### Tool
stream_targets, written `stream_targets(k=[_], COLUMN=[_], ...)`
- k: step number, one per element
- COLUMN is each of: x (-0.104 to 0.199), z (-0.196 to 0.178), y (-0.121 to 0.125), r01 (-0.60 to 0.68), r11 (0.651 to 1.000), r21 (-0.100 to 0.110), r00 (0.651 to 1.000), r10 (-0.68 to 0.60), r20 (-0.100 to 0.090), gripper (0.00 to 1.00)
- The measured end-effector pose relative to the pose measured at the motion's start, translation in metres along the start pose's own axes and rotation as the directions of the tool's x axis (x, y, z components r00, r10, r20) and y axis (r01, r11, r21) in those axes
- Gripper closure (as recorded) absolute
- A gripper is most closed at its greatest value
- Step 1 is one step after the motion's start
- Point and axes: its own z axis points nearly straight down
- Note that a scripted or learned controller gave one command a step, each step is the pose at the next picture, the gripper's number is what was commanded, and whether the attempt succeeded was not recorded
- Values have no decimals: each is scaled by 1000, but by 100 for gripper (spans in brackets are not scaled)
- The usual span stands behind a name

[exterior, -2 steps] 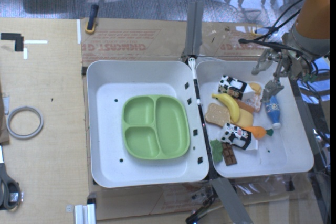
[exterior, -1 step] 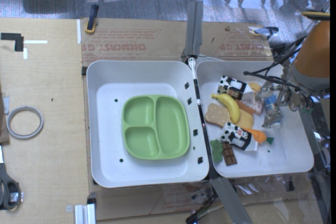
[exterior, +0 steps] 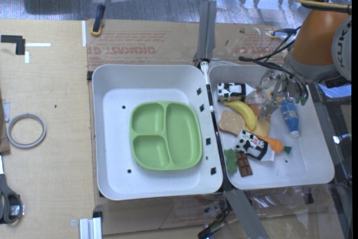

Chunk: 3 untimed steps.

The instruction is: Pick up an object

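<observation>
Left bin (exterior: 103, 137): green three-compartment tray (exterior: 166, 135) | bench left: grey tape roll (exterior: 25, 130), scissors (exterior: 8, 205) at lower edge | cardboard sheet (exterior: 145, 42) behind bins, yellow-handled tool (exterior: 99, 19)

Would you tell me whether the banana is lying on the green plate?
No, the banana lies in the right bin among other items, while the green plate sits in the left bin.

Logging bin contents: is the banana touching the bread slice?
Touching. In the camera view, the banana lies across the upper edge of the bread slice, overlapping it with no gap in the right bin.
</observation>
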Motion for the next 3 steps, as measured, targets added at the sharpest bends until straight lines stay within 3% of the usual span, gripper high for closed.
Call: stream_targets(k=[1,2,3], x=[-3,37,34], z=[-12,-144,6], y=[1,-1,-25], r01=[2,-114,32], r11=[1000,993,999], r21=[2,2,-1], r00=[1000,993,999], r10=[-2,114,-32], r20=[11,-14,-15], gripper=[100,100,100])
